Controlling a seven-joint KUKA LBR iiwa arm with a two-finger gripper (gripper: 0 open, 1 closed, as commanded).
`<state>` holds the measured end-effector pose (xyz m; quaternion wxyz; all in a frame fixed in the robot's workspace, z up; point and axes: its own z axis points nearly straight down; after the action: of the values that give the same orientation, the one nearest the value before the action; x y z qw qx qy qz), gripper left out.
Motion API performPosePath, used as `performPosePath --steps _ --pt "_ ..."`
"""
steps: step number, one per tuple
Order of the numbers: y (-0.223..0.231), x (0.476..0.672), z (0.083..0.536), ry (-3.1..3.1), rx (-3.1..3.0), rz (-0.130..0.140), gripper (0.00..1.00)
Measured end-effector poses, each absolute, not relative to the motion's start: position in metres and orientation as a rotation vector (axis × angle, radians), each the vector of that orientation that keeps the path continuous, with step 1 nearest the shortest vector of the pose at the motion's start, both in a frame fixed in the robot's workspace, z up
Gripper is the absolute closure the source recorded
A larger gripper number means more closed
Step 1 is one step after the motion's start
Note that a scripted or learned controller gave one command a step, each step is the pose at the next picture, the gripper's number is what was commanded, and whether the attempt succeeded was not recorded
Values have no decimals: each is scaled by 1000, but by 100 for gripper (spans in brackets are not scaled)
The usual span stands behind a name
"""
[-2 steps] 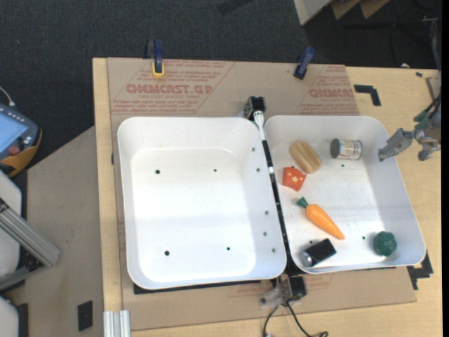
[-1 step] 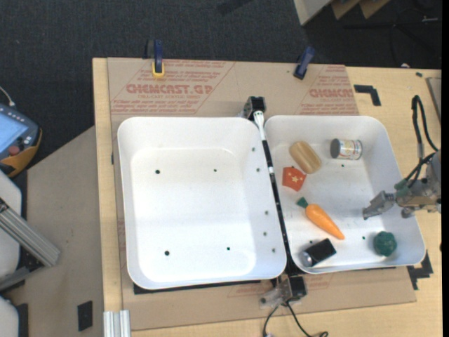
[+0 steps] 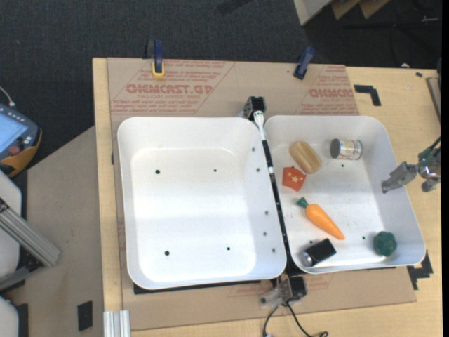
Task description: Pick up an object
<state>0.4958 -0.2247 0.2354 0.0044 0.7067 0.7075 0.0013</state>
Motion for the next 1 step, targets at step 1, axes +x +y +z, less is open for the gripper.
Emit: performPosePath --steps 1 --pt "-225 480 347 2212 2210 8 0"
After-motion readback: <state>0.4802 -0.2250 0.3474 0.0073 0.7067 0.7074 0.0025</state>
